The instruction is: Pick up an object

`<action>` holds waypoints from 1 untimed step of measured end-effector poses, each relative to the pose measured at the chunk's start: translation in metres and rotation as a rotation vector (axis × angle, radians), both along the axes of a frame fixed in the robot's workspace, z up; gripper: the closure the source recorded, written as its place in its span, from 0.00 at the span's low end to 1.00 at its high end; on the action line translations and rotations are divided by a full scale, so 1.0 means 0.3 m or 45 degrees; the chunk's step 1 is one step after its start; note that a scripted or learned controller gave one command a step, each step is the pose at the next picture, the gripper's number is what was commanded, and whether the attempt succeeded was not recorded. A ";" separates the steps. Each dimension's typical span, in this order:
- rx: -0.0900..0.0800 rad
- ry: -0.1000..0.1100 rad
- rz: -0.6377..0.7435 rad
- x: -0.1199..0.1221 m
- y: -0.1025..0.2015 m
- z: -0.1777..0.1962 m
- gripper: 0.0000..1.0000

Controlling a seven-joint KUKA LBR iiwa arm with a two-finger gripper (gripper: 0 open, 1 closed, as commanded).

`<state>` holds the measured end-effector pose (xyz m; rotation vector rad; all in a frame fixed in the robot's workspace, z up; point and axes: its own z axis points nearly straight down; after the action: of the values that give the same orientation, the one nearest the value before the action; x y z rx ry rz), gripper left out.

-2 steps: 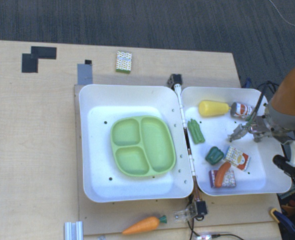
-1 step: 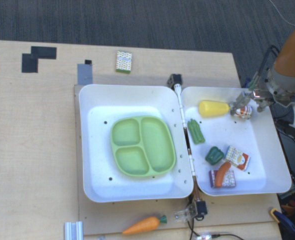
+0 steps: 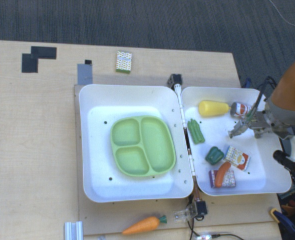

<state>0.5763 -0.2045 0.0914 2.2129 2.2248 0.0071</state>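
Looking down on the bench from the one camera, you see two shallow white bins side by side. Your left bin (image 3: 94, 134) holds a pale green divided plate (image 3: 142, 146) with three compartments, lying flat near its middle.

Your right bin (image 3: 272, 181) carries the loose things. You have a yellow piece (image 3: 213, 108) near the far wall, and just beside it, toward the arm, a small can with a red and white label (image 3: 239, 108). A green pod-shaped piece (image 3: 196, 131) lies close to the wall shared with the other bin. Nearer the front you find a dark green pepper (image 3: 214, 155), a small red and white packet (image 3: 237, 158) just beside it, and an orange sausage-like piece (image 3: 221, 174) resting on another small packet (image 3: 229, 180).

The gripper (image 3: 241, 127) reaches in from the right and hangs over the right bin, between the can and the red and white packet. Its thin fingers (image 3: 236, 132) look slightly spread with nothing between them (the tips are small and hard to read).

Outside the bins, a toy carrot (image 3: 143, 225) lies on the bench at the front, and a small patterned box (image 3: 123, 62) sits beyond the left bin.
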 end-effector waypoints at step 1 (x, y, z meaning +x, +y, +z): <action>-0.002 -0.002 -0.006 -0.292 0.157 -0.015 0.00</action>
<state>0.4887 -0.1574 0.0868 2.2162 2.2182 0.0068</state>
